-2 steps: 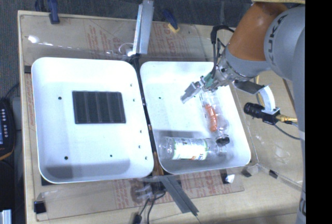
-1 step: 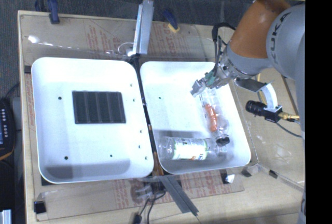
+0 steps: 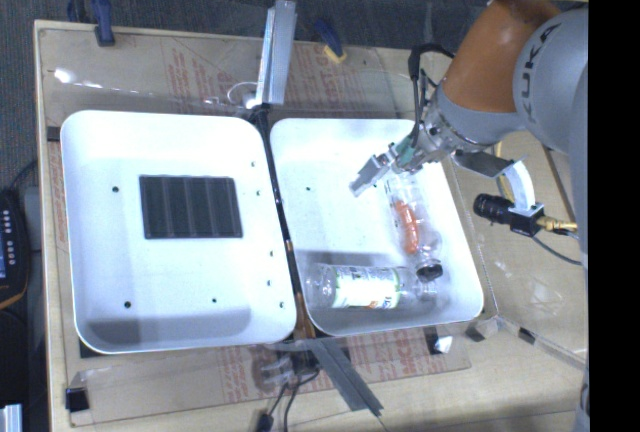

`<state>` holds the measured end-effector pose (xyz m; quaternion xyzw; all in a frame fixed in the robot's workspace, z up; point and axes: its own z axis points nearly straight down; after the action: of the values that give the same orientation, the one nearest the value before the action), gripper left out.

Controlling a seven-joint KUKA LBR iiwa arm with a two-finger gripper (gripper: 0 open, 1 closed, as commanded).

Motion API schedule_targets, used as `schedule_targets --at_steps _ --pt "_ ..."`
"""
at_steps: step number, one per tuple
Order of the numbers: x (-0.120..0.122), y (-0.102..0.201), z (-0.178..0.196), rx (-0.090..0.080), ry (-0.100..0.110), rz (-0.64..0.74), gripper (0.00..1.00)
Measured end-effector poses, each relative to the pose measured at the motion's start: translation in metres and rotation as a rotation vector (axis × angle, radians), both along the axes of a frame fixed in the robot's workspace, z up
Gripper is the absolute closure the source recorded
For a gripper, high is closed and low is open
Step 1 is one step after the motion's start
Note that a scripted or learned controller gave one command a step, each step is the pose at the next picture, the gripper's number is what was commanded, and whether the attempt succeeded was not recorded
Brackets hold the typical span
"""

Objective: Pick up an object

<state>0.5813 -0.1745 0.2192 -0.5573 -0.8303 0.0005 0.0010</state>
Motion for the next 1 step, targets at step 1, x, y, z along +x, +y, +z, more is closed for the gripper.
schedule_targets --at_steps 1 --pt "0.0296 -0.0210 -0.0167 -0.001 -0.002 0.071 0.00"
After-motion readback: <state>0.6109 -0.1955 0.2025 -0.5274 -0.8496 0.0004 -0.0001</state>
